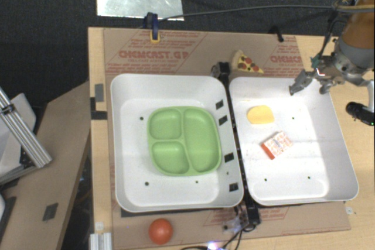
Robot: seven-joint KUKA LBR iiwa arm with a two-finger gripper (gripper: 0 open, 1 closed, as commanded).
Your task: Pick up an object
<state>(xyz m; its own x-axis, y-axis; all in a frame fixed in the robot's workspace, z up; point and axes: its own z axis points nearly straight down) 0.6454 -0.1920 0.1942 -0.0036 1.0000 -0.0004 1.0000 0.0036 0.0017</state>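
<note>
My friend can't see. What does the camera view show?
A robot arm's pincer hovers over the right white bin, which holds a yellow piece and a small red-and-white box. The left bin holds a green divided tray.

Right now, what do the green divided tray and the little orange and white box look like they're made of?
The green divided tray looks like moulded plastic: one even colour, rounded compartment walls, soft sheen. The orange and white box looks like printed cardboard, with flat faces, sharp edges and a matte surface, though it is too small to be sure.
</note>
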